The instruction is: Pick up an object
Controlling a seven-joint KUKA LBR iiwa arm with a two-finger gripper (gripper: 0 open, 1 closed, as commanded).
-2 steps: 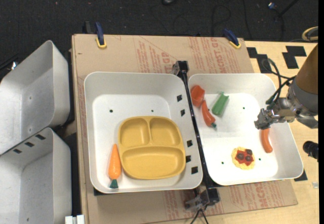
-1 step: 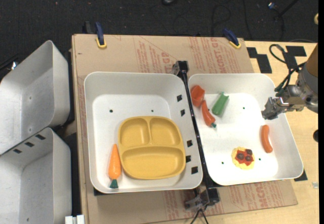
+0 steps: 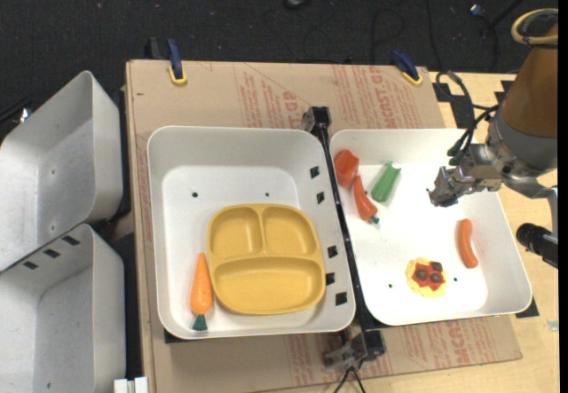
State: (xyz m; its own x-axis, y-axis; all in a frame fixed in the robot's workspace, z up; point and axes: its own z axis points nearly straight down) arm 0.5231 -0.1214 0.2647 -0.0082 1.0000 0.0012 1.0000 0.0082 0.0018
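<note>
Claw (image 3: pixel 444 190) hangs over the right bin (image 3: pixel 497 294), near its upper right side; whether it is open or closed, cannot tell. Nothing visible in its grip. Sausage (image 3: pixel 467 243) lies just below the claw. Small pizza (image 3: pixel 427 277) sits farther below. Green piece (image 3: pixel 385 182) and red peppers (image 3: pixel 353 182) lie to its left.

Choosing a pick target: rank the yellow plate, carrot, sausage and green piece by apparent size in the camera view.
1. yellow plate, clearly largest.
2. carrot.
3. sausage and green piece: they look alike, so unranked.
</note>
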